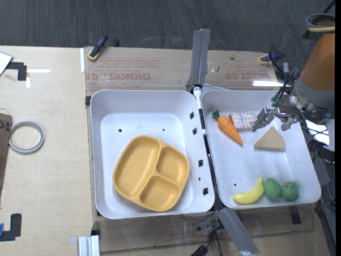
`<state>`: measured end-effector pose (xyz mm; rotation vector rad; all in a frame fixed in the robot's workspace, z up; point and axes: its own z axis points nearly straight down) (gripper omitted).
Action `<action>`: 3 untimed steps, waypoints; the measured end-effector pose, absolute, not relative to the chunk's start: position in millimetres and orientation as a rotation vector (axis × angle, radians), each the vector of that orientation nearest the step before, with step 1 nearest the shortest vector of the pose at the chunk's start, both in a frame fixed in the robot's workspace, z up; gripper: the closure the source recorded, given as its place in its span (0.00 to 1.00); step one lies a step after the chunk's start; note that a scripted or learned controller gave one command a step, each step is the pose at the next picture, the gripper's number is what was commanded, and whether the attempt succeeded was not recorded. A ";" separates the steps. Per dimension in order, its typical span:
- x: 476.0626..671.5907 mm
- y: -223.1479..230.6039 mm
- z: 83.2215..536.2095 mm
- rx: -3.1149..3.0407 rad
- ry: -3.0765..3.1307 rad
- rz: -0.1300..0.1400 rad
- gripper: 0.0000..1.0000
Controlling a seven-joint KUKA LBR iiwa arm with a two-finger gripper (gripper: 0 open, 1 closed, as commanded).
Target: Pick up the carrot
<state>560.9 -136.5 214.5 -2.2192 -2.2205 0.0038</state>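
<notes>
Carrot point(229, 129): lying loose in the right bin point(250, 188), upper left part, green top toward the divider.

Adjacent: patterned packet point(243, 120) touching its upper side; tan wedge point(269, 141) to the right. Claw point(272, 119) above the wedge, apart from the carrot, fingers spread, holding nothing. Banana point(250, 193) and two green fruits point(281, 190) near the front wall. Left bin point(101, 143): yellow divided plate point(152, 173).

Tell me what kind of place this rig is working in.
Most likely a robot lab test bench, not a kitchen: two white bins clamped onto cardboard, toy food such as the carrot and banana, and a tape roll on the bench.
</notes>
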 end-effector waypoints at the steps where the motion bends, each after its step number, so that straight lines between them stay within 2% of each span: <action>1: 597.8 -111.3 92.1 -1.983 -2.437 0.000 0.00; 2: 597.1 -112.6 100.5 -1.987 -2.432 0.002 1.00; 3: 629.5 -64.8 208.8 -2.124 -2.316 0.002 1.00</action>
